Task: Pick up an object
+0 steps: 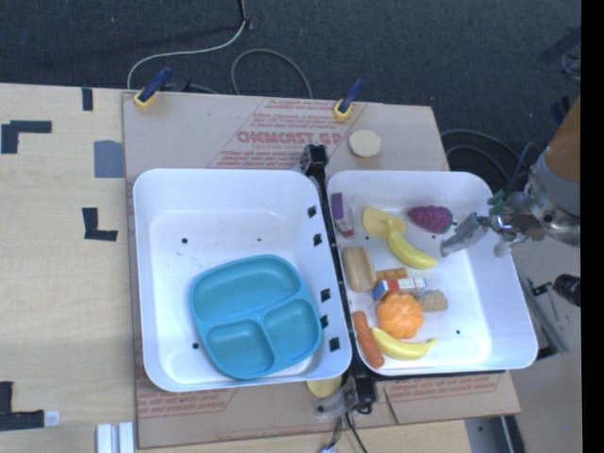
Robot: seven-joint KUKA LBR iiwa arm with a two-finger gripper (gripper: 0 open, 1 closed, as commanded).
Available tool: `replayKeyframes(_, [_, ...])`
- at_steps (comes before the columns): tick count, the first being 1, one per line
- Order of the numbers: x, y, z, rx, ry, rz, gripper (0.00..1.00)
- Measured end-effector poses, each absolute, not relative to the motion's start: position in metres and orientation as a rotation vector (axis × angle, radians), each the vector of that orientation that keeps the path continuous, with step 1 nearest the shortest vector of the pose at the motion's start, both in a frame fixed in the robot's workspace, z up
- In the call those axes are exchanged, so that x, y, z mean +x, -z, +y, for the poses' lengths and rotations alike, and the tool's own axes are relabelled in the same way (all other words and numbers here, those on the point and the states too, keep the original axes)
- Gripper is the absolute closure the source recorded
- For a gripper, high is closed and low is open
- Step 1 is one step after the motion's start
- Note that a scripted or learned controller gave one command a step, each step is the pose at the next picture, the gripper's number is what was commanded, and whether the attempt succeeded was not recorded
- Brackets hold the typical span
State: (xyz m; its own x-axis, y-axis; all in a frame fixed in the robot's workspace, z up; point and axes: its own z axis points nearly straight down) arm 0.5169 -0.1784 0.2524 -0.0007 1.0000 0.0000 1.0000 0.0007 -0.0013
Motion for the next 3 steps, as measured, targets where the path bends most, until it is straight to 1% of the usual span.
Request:
replayKeyframes(1, [0.48,-0.142,-0.11,-2.207,-0.008,-2.216,0.0])
replayKeyframes(2, [0.485,-0.085,-0.112,-2.226,0.002,-2.222,0.0])
replayKeyframes(3, [0.559,-0.087,-0.149,-2.221,0.002,-2.226,0.0])
